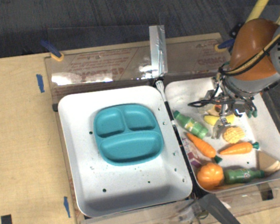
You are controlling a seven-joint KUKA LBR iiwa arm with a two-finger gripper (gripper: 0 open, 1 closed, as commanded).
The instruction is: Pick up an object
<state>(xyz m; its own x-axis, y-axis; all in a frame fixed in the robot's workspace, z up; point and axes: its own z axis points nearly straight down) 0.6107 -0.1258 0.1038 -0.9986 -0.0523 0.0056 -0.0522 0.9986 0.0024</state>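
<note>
Gripper (223, 123) down in the right bin (272, 131), fingers spread, tips just above a yellow corn cob (233, 134), nothing between them. Left bin (79, 159) bearing a teal divided plate (128, 134). Right bin crowded: green bottle (189, 123), two carrots (202, 146) (236, 148), orange pumpkin (210, 175), green cucumber (243, 174).

Two white bins sit side by side, the left bin (79, 159) and the right bin (272, 137). The left one carries one teal divided plate (128, 134). The right one holds two carrots (201, 145) (235, 148), one orange (210, 175), one corn cob (233, 133), one green bottle (189, 123) and one green vegetable (242, 175).
</note>
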